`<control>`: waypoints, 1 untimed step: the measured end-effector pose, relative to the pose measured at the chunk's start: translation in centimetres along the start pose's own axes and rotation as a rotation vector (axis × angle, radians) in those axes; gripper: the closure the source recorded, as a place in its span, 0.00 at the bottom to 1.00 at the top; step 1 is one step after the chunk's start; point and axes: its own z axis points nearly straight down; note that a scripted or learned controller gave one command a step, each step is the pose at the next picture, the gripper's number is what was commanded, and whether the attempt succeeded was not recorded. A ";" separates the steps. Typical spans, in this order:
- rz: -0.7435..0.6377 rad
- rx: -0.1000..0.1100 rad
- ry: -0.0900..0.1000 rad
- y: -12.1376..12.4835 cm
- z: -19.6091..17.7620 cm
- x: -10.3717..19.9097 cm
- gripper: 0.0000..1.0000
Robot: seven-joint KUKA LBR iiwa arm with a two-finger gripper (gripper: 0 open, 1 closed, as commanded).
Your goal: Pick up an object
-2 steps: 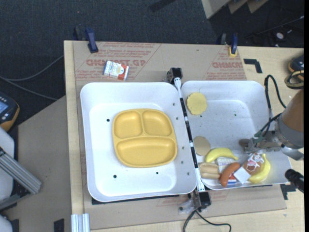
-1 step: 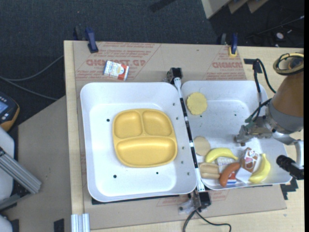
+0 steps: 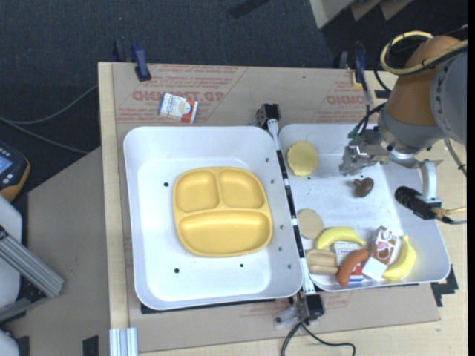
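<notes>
One fixed camera looks down on me from above the bench at a slant, far enough to take in both white bins. The left bin and right bin sit side by side; my arm enters from the right

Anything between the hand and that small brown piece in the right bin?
Nothing visible. The hand hangs above the right bin, and the small brown piece lies on bare floor just below it in the view. The yellow round piece sits off to the side.

Arm cut off — right edge.
</notes>
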 end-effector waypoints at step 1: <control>0.007 0.008 -0.001 -0.4 0.1 -0.4 0.00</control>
